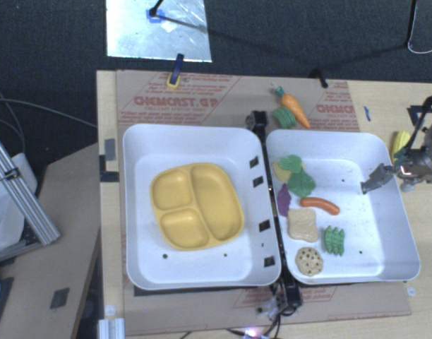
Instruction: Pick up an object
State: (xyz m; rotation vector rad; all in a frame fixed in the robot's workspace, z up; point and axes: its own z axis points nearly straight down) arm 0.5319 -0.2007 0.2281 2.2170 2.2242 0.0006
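Observation:
The right white bin (357,145) holds several toy foods along its left side: green broccoli (292,164), a second green piece (301,184), a pale yellow piece (280,171), a purple piece (284,200), an orange sausage (320,205), a bread slice (302,224), a round cookie (309,261) and a ridged green piece (334,239). My gripper (377,180) hangs over the bin's right side, well to the right of the sausage. I see nothing in its grasp.
The left white bin (138,189) carries a yellow divided plate (196,205). A toy carrot (294,106) with a green piece (283,118) lies on the cardboard behind the bins. A yellow item (400,143) sits outside the right bin near the arm.

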